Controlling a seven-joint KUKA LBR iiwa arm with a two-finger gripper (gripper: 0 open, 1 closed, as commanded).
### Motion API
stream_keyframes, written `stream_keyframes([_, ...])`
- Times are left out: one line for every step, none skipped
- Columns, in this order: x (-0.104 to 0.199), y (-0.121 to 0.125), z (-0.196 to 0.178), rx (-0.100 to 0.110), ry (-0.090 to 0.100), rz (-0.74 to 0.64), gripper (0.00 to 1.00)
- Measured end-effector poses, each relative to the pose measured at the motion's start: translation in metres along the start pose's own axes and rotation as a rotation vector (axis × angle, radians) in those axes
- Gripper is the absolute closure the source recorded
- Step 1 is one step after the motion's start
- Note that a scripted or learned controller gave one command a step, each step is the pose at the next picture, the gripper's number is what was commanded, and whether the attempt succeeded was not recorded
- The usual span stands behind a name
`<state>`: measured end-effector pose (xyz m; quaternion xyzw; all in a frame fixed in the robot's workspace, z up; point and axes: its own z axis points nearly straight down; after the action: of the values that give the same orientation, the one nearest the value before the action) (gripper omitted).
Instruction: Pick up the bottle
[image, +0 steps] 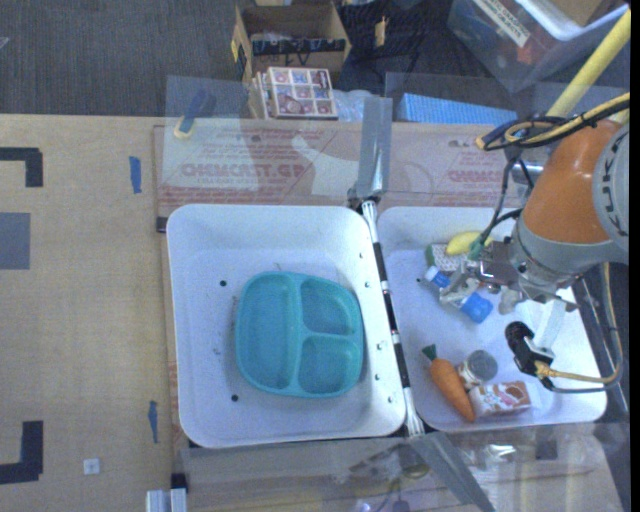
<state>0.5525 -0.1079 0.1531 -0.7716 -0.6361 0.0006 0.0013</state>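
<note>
Camera view looks down at a slant on the two bins, and the arm (575, 200) reaches in from the right over the right bin (590, 400). Its gripper (478, 283) sits low among a small heap of things in the upper part of that bin, but the wrist hides its working end, so I cannot tell whether it is released or clenched on anything.

Just beside the gripper, on its left, lies what appears to be the bottle (452, 283): a small clear body with a blue cap, though clutter and blur make that reading uncertain. It seems to lie on its side, long axis running roughly from upper left to lower right, and it looks to be touching or nearly touching the gripper. The coming move turns on that: the bottle is leftward of the gripper and very close.

A yellow piece (462, 241) lies just above, and a blue cup-like thing (477, 306) just below. Toward the near edge of the bin lie a carrot (452, 389), a grey round lid (482, 364) and a red-and-white packet (502, 398) whose print is too small to read.

The left bin (190, 300) holds a teal divided plate (299, 334). Behind the bins a cardboard sheet (250, 165) bears faint reddish lettering I cannot make out for sure.
</note>
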Motion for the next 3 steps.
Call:
stream_keyframes([0.025, 0.07, 0.011, -0.004, -0.002, -0.052, 0.0])
stream_keyframes([0.004, 0.032, 0.065, -0.01, 0.001, -0.098, 0.0])
stream_keyframes([0.002, 0.033, 0.054, -0.014, 0.0, -0.093, 1.0])
